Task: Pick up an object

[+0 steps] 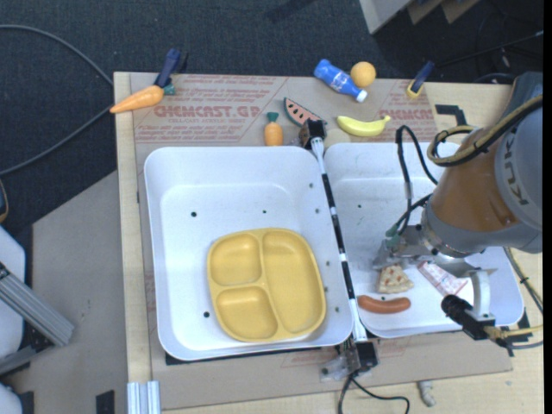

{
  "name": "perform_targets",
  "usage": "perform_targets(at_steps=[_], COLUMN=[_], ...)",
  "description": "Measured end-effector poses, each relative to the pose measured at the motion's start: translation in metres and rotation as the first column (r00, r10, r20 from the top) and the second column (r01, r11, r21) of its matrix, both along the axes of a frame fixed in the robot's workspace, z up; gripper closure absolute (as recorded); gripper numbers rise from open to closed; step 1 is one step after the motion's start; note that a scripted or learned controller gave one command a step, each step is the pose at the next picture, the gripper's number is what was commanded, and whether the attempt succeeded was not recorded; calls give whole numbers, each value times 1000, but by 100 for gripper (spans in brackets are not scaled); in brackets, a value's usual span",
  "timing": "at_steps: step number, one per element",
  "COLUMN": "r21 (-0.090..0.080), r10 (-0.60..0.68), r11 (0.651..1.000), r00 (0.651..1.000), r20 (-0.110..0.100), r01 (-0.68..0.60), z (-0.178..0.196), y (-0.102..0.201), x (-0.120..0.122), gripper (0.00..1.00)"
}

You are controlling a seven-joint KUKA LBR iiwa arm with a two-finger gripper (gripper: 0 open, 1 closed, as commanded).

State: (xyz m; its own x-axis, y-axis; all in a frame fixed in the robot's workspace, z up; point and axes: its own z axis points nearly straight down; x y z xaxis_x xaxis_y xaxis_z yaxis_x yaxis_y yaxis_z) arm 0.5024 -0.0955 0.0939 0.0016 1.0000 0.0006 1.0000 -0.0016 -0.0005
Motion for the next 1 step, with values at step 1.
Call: perform_targets(at_steps=[1], r21=[0], r10=[3], r11=[1000], r00=[1000], r20=[1], r01=[-3], z=[91], y=[71], x=[15], gripper=[100])
